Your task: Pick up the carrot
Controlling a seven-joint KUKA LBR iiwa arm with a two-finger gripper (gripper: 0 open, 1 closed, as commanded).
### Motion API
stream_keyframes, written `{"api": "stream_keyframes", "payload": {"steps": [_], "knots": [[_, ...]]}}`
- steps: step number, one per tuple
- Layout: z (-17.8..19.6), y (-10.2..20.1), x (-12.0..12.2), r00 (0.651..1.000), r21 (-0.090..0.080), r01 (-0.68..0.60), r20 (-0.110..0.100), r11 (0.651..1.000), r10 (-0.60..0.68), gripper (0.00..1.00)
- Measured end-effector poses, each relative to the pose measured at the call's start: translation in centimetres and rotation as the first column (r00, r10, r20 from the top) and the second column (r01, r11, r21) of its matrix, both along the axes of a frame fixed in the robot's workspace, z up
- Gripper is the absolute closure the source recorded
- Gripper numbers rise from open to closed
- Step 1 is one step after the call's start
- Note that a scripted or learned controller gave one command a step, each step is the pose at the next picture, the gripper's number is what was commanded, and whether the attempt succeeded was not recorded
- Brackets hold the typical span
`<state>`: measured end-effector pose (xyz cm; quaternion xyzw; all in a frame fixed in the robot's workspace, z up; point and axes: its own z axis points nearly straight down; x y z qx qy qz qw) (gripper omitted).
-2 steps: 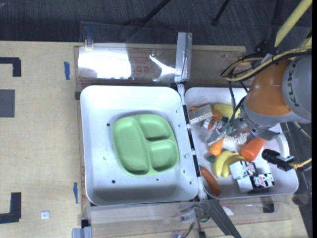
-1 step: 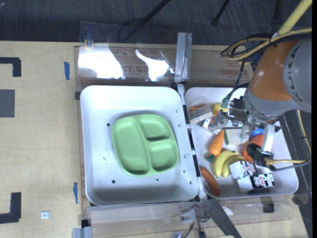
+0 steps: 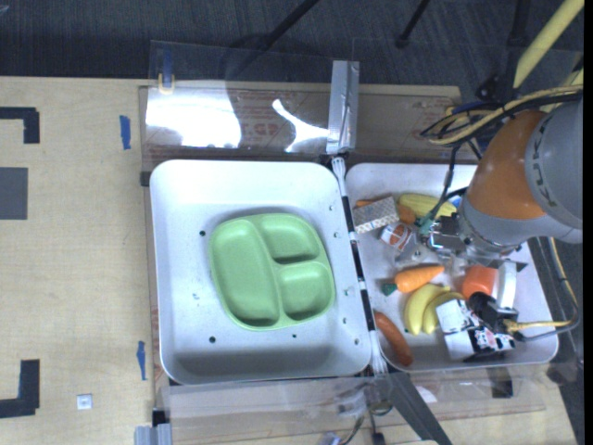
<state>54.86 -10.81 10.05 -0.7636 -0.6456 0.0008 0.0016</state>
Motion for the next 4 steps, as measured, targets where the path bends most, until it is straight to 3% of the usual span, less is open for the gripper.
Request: {"api": "stream_keyframes", "payload": {"steps": [1, 2, 3, 4], "knots": [[-1.3, 1.5, -5.5, 0.957, -0.003, -0.291, 0.009, 0.957, 0.292, 0.00], [8.4, 4.4, -5.0, 0.992, -0.002, -0.126, 0.003, 0.992, 0.126, 0.00], [0.4, -0.1, -4.8, 1.000, 0.000, -0.020, 0.000, 1.000, 0.020, 0.00], [1.3, -0.1, -4.8, 1.000, -0.001, -0.018, 0.001, 1.000, 0.018, 1.00]]}}
